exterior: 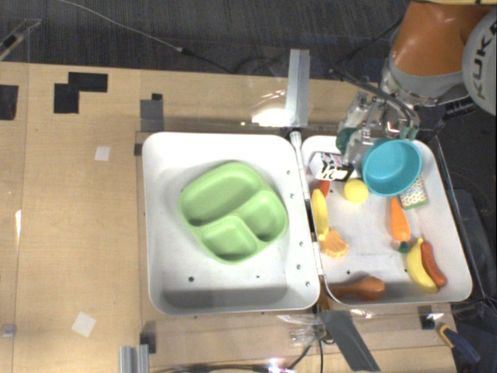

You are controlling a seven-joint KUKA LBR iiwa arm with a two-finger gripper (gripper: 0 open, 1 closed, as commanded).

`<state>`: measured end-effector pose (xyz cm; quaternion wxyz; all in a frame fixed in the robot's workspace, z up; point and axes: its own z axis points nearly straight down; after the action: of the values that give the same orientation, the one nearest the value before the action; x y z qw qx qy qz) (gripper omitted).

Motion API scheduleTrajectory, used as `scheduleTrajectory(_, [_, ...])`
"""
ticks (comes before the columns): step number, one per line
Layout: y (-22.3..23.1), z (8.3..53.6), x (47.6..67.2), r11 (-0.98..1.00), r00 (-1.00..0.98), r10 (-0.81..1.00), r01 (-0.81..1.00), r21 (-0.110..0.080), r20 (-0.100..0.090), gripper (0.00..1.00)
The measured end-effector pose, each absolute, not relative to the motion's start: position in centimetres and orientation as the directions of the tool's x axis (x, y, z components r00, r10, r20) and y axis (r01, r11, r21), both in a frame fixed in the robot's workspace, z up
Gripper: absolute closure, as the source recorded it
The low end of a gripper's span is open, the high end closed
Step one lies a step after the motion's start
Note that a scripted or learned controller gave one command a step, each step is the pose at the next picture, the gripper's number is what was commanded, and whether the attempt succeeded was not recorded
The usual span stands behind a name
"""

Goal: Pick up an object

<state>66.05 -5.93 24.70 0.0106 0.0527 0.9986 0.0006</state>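
Note:
My gripper (363, 137) hangs over the back left part of the right bin (454, 208), under the orange-banded wrist. A blue bowl (392, 167) sits right below and to the right of it, its upper left rim meeting the gripper; whether the bowl is held is hidden. Around it lie a yellow ball (356, 191), a black-and-white item (329, 166), a carrot (399, 222) and a green speckled piece (415, 196) partly under the bowl.
The left bin (155, 208) holds a green divided plate (233, 210). In the right bin also lie a yellow banana (319, 210) by the shared wall, an orange slice (335, 244), a brown sausage (360, 288) and a banana with a red piece (424, 266).

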Motion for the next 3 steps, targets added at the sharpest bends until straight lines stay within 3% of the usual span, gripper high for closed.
scheduleTrajectory(1, [-7.4, 18.5, 56.1, 0.982, -0.982, -0.187, -0.187, -0.001, -0.006, 1.00])
scheduleTrajectory(2, [-10.1, 9.6, 61.7, 1.000, -1.000, -0.007, -0.007, 0.002, -0.004, 1.00])
scheduleTrajectory(3, [-10.2, 9.9, 61.8, 1.000, -1.000, -0.008, -0.008, 0.000, -0.006, 0.00])
